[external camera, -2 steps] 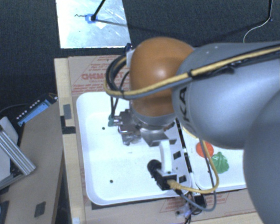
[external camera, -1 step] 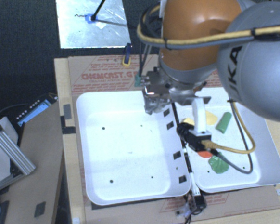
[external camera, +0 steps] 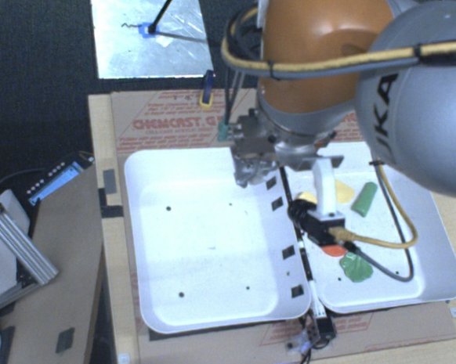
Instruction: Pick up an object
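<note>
My gripper [external camera: 248, 170] hangs over the far end of the divider between the two bins, at the back right corner of the left bin [external camera: 202, 250]. Much of the right bin [external camera: 433, 267] is covered by the arm. In the right bin lie a green cylinder [external camera: 364, 199], a yellow piece [external camera: 343, 191] partly hidden beside it, a small orange-red piece [external camera: 335, 250] and a rounded green object [external camera: 357, 269] nearer the front. Nothing shows at the gripper's tip.
Both bins rest on a cardboard sheet [external camera: 168, 119]. A small yellow and blue clip [external camera: 206, 93] sits at the cardboard's far edge. A shiny metal plate [external camera: 149, 34] lies behind it. An aluminium frame [external camera: 13, 241] stands at the left.
</note>
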